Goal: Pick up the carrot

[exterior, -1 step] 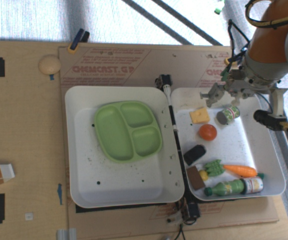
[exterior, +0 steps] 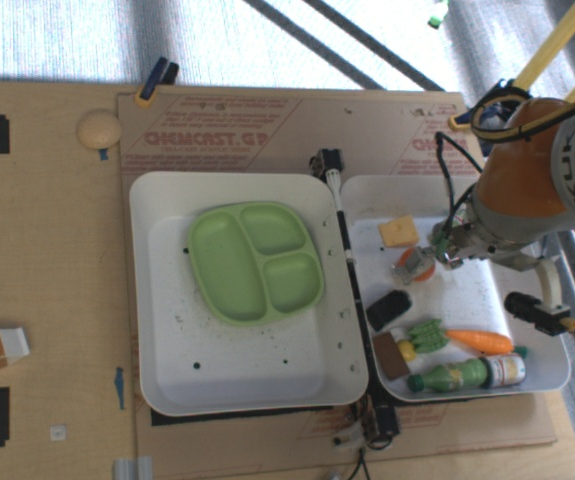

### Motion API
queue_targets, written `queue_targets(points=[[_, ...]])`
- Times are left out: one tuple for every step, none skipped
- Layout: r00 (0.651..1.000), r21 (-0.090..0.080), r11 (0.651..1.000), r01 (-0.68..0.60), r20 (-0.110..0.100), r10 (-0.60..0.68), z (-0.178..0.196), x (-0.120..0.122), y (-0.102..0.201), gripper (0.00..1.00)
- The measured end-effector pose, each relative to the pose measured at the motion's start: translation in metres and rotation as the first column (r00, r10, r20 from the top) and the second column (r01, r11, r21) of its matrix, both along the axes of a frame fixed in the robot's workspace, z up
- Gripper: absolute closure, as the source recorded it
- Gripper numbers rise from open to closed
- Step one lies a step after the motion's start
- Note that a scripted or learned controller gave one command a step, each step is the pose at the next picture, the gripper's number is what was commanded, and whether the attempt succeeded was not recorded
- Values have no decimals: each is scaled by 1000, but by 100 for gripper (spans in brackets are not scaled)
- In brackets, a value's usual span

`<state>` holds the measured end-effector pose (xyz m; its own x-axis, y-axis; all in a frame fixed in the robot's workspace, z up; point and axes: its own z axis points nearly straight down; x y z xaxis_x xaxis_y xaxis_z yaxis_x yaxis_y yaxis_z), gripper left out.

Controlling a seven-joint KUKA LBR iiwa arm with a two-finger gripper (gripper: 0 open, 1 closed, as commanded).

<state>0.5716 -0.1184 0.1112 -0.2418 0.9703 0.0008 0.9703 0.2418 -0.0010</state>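
The carrot (exterior: 479, 341) lies on its side in the right bin (exterior: 557, 363), toward the near edge, its orange body running left to right with the tip pointing right. Its green leafy top (exterior: 427, 335) sits at the left end. We judge it a toy: light, stiff and smooth-skinned, so it should lift with little force but may slide or roll out of a pinch that lands off-centre. We would take hold across the thick orange part, close to the greens, squeezing across its width; the narrow tip gives too little to bite on and the leaves look bulky and uneven.

Just nearer than the carrot, almost touching it, lies a green bottle (exterior: 467, 375) with a pale label, so there is little room on that side. To the left of the greens stands a brown and yellow block (exterior: 387, 352), and farther left a black piece (exterior: 388, 308).

The gripper (exterior: 445, 251) hovers farther away in the same bin, beside a red and grey object (exterior: 414, 265) and near a yellow wedge (exterior: 399, 231), well apart from the carrot. We cannot tell how it is set, and we see nothing held in it.

The left bin (exterior: 157, 298) holds a green divided plate (exterior: 257, 261).
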Motion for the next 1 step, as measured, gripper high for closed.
queue_targets(points=[[998, 0, 998, -55, 1, 55, -27, -61, -19, 0]])
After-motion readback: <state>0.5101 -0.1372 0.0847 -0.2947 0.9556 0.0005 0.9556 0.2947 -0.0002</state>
